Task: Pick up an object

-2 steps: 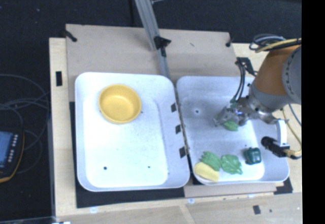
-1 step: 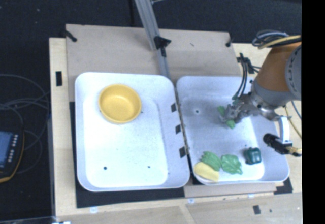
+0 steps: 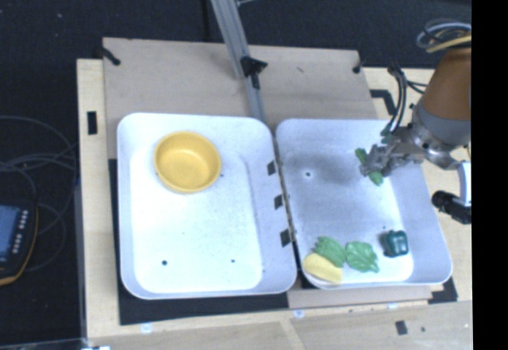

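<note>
My gripper (image 3: 376, 164) hangs over the upper right part of the right bin (image 3: 333, 142). It is shut on a small green object (image 3: 373, 175) that sticks out on both sides of the fingers. Along the right bin's front edge lie a yellow piece (image 3: 320, 268), two green leafy pieces (image 3: 330, 249) (image 3: 362, 256) and a dark teal object (image 3: 394, 243). A yellow bowl (image 3: 187, 162) stands upright in the upper left of the left bin (image 3: 198, 261).
A grey metal post (image 3: 230, 23) slants down to the gap between the bins at the back. The arm's orange band (image 3: 451, 86) and cables rise at the right edge. Several black clips (image 3: 280, 201) sit along the divide between the bins.
</note>
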`<action>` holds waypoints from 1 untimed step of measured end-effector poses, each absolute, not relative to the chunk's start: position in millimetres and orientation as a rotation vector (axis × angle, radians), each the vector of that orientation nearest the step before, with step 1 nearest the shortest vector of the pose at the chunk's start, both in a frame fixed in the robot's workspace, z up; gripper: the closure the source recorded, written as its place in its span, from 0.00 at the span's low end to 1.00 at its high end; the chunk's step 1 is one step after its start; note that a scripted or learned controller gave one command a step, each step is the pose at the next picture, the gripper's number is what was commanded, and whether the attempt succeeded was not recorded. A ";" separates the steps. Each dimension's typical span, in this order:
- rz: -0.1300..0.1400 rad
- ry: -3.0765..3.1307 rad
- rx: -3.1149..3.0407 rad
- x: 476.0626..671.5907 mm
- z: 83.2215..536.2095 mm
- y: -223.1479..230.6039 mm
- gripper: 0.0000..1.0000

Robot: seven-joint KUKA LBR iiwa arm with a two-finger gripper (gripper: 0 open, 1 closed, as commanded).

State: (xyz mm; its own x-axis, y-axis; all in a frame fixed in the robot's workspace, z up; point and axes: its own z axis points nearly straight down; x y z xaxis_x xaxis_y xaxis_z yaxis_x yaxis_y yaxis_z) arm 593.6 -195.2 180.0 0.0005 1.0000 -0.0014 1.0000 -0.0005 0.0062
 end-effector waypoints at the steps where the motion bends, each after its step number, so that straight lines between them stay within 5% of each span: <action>1: 0.005 2.219 2.219 592.0 223.4 -192.8 1.00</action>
State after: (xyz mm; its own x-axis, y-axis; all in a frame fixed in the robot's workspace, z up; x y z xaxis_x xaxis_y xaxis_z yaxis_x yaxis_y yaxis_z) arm 592.0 -192.8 223.4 0.0000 1.0000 -0.0006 1.0000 0.0000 0.0047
